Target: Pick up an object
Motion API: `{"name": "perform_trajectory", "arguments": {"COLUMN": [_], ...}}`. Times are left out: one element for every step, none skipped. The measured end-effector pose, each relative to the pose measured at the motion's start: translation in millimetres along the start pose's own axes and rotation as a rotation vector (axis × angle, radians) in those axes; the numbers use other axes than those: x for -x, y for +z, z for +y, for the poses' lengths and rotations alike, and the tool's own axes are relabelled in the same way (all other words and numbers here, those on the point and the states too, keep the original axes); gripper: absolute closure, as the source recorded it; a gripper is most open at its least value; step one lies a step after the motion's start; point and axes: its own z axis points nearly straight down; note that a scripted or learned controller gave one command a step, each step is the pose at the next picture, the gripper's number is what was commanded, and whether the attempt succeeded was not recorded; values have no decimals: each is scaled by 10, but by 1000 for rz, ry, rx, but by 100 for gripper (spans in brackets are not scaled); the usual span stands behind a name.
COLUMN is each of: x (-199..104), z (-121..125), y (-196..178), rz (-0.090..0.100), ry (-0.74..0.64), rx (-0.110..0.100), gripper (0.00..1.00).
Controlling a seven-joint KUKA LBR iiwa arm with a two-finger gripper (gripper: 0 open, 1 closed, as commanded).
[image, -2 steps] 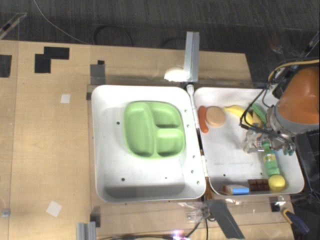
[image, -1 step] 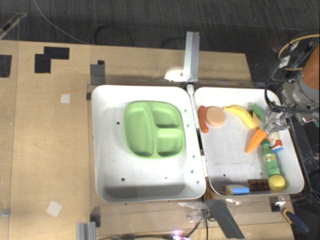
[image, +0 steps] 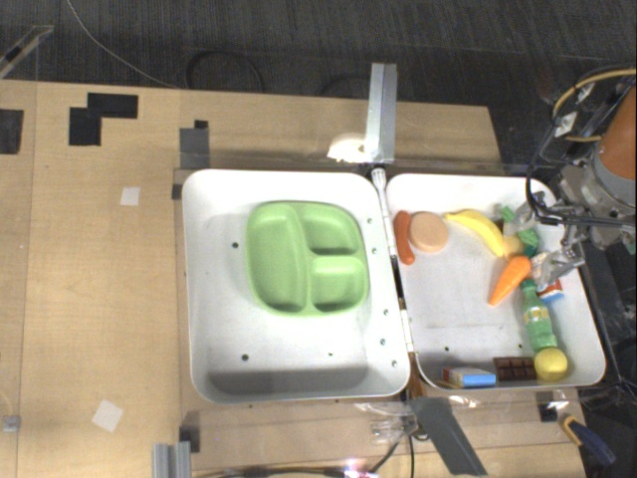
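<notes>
1. Left bin (image: pixel 214 366): holds a green divided tray (image: pixel 305 257) at its centre.
2. Right bin (image: pixel 458 352): banana (image: pixel 478 229), carrot (image: pixel 509 278) and other candidates lie along its right edge, none lifted.
3. Gripper (image: pixel 559 252) (finger state cannot be told): at that right edge; picking remains.

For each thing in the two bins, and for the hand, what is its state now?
green plastic divided tray: lying flat in the left white bin, nothing in its compartments
yellow toy banana: lying in the right white bin
orange toy carrot: lying, tilted
red toy sausage: lying beside the divider
yellow toy lemon: resting in the corner
hand: over the right bin's edge
</notes>
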Motion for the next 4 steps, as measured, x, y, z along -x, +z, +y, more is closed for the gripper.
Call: {"name": "perform_trajectory", "arguments": {"x": [-348,-387,-731,-349], "z": [116,131,347,673], "y": [918,984,971,971], "rz": [1,-1,-7,-6], "ry": [-19,9,193,126], "rx": [0,-1,-5,-4], "gripper": [0,0,0,0]}}
